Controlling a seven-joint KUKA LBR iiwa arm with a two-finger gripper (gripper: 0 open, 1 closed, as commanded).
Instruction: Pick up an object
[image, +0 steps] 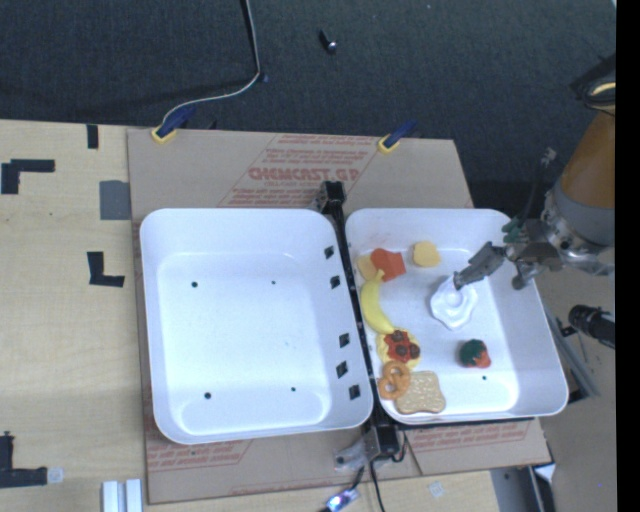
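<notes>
Yellow banana (376, 308) (long axis near-to-far); end effector (468, 276) grip state unclear.

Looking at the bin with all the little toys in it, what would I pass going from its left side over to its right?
Left to right: banana → orange block → yellow ball → white lump → green and red toy. The pieces stacked below the banana overlap it in the order, so I leave them out.

A light wooden bench (60, 330) carried a brown cardboard sheet (300, 175) with red printing. Two shallow white bins sat side by side on the cardboard, the left bin (240, 400) touching the right bin (520, 390) along a clipped seam.
</notes>
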